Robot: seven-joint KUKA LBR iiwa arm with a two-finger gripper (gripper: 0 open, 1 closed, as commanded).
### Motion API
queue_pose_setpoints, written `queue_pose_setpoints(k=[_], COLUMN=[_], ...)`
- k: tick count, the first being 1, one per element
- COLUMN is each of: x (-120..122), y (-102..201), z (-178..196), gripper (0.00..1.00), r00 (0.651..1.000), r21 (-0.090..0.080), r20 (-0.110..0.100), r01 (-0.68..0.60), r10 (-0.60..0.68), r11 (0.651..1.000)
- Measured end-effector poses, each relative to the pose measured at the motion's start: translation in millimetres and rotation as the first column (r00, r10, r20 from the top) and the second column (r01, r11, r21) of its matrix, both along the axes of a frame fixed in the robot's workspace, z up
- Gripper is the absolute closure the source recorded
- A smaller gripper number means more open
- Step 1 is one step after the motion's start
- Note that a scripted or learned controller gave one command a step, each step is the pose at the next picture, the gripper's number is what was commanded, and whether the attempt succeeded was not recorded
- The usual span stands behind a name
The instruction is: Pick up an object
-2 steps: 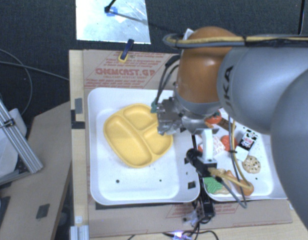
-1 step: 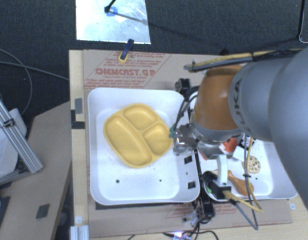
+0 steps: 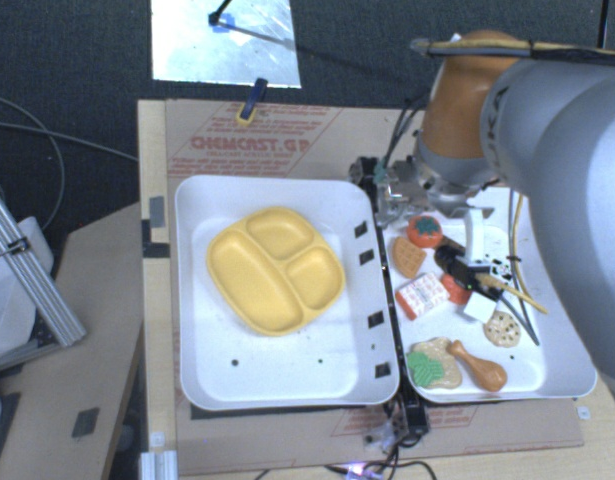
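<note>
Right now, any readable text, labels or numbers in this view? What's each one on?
"CHEMCAST GP": red print on the brown sheet under the bins, above the left bin.
Fainter red print around it on the sheet: too blurred to read.
Red-and-white packet in the right bin: markings too small to read.

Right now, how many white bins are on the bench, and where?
2. The left bin holds a yellow divided plate; the right bin beside it holds the toy food pieces, partly covered by the arm, which may hide other items.
</note>
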State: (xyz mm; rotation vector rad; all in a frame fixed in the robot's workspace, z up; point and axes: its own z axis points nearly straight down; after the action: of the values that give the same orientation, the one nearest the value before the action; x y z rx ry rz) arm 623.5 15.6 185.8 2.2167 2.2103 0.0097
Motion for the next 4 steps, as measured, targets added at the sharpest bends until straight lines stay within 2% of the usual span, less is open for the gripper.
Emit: queue_pose_setpoints(k=[1,2,3,4], x=[-19,-22,-55,-72], y=[-17,-89,-22,37], z=[119,18,88,88], gripper=[1.00,1.00,1.00,1.00], r00=[1.000,1.000,1.000,1.000], r21=[0.003,0.001,0.006,0.005], r20=[0.003,-0.018,-0.007,-0.010], r01=[-0.002,0.003,-0.012,-0.012], r10=[0.002,-0.003,0.012,0.012], r11=[1.000,1.000,1.000,1.000])
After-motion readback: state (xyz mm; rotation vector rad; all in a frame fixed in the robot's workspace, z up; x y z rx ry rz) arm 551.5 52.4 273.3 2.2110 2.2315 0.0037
